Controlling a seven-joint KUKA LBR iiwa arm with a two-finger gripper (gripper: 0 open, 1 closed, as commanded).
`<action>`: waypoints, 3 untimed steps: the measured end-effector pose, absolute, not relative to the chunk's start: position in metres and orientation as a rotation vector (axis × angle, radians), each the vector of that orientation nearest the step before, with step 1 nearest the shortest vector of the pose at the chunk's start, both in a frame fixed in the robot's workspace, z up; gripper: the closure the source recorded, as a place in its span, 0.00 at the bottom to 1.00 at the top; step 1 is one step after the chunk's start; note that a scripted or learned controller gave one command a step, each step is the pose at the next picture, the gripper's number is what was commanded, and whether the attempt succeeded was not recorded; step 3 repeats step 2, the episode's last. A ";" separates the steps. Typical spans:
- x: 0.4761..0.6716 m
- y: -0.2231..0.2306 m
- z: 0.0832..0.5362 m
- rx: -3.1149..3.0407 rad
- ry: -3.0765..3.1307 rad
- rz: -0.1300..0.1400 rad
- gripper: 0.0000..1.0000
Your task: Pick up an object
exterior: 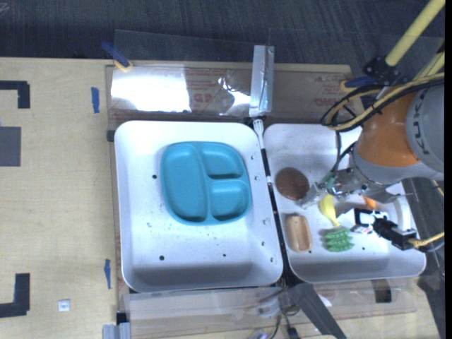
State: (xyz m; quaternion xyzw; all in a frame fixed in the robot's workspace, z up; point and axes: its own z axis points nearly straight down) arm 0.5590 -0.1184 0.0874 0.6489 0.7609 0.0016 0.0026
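Pale wooden bench (pixel 49 210) carries two shallow white bins side by side, with dark carpet beyond its far edge. My gripper (pixel 332 187) sits low over the right bin (pixel 311 136), and whether it is spread or closed I cannot tell: the wrist hardware covers that area.

Nearest item: a small yellow banana-like piece (pixel 328 209), directly below my gripper's tip and touching or almost touching it; I cannot tell which. It is curved, bright yellow, with its long axis running roughly from the far side to the near side of the bin, slightly slanted. I cannot confirm it is between anything of mine.

Just beyond it toward the near wall lies a green bumpy piece (pixel 337 241), short, long axis running left to right. To the left of that, a tan bun-like block (pixel 298 232) lies with its long axis pointing far to near. Farther up, a round brown disc (pixel 291 182) rests flat, just left of my gripper.

Outward: my arm's orange band (pixel 387 140) rises above the bin's right side, with black and yellow cables (pixel 367 97) around it.

Left bin (pixel 134 253) holds a blue divided tray (pixel 206 181), three compartments, lying flat near the centre.
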 end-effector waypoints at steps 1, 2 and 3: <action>0.561 -0.119 0.099 2.036 2.379 0.011 1.00; 0.600 -0.038 0.190 2.132 2.299 0.015 1.00; 0.600 -0.038 0.190 2.132 2.299 0.015 1.00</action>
